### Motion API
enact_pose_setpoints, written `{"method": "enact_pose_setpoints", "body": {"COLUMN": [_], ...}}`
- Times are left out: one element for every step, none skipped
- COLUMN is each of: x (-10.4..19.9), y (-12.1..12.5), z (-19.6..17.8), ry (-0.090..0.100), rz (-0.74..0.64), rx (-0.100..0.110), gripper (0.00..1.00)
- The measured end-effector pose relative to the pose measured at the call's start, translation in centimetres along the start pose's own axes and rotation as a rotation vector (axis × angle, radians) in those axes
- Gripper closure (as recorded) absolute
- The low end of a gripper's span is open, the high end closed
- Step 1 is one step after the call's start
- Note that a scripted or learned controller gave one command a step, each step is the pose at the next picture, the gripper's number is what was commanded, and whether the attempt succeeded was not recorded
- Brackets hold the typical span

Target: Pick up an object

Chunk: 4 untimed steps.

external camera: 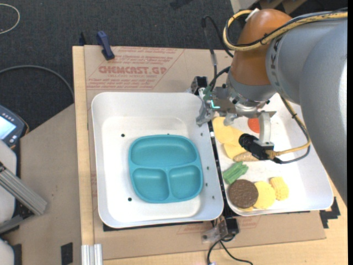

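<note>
So the bench (88, 148) has two shallow white bins on it, sitting edge to edge on what looks like a brown cardboard sheet (138, 65) with red print on it. The left bin (105, 126) carries just a teal divided plate (164, 167) with three compartments, lying flat around the middle of the bin and a bit toward its near edge. The right bin (309, 186) is where all the toy food is piled up. Along its left edge there's a pale yellow piece (227, 134) that looks like a cheese slice or chip, a bit of something red-orange (253, 125) poking out beside the arm, a tan piece (242, 157) just below that, and then a green piece (235, 171) that might be a bean or pea pod, resting against the divider. Down near the near edge of that bin sit a round dark brown cookie (243, 194), a flat yellow piece (265, 195) touching it, and a little corn cob (279, 187) right next to that. The grey arm with its orange band (259, 29) comes in over the far part of the right bin, and the gripper (245, 120) hangs low over the food near the bin's far left corner, by the yellow and red pieces. Honestly can't tell how it's set from this angle, the wrist body and a black cable (259, 148) cover it, and I can't see any item being lifted.
</note>
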State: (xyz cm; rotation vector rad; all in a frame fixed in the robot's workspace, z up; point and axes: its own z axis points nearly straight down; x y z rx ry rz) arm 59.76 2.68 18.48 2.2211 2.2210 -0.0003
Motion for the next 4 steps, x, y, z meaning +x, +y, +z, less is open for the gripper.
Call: {"method": "enact_pose_setpoints", "body": {"x": [4.6, 11.0, 10.9, 10.8], "y": [-0.9, -6.5, -1.3, -1.1], "z": [0.0, 7.4, 9.9, 8.6], "ry": [0.003, 0.003, 0.008, 0.004], "rz": [-0.005, -0.007, 0.0, -0.001], "rx": [0.003, 0.013, 0.011, -0.003], "gripper": [0.0, 0.0, 0.0, 1.0]}}
